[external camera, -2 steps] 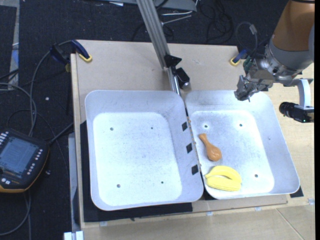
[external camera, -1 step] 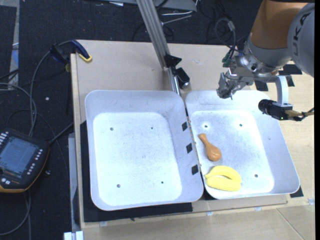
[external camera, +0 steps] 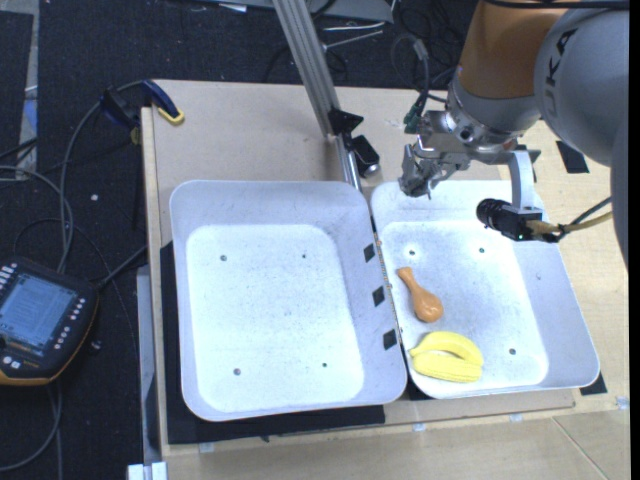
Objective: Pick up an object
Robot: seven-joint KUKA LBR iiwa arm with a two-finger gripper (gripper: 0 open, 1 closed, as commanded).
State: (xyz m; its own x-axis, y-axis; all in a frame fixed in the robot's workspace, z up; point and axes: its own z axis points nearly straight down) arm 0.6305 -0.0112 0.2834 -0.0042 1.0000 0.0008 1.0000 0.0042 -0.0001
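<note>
While fingers hover at right bin's far rim, spread unclear, drumstick and banana well nearer

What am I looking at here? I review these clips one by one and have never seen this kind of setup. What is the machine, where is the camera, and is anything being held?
The camera is fixed above a bench and looks down at a slant. The big grey and orange shape at the upper right is a robot arm. Its gripper, a two-finger claw, hangs over the far edge of the right bin. I see nothing between its fingers, so nothing is held yet.

Two shallow white bins sit side by side. The right one holds a yellow banana near its front edge and an orange drumstick-shaped toy just behind it. The left bin shows only its speckled floor. The handheld controller lies on the floor at the left.
</note>
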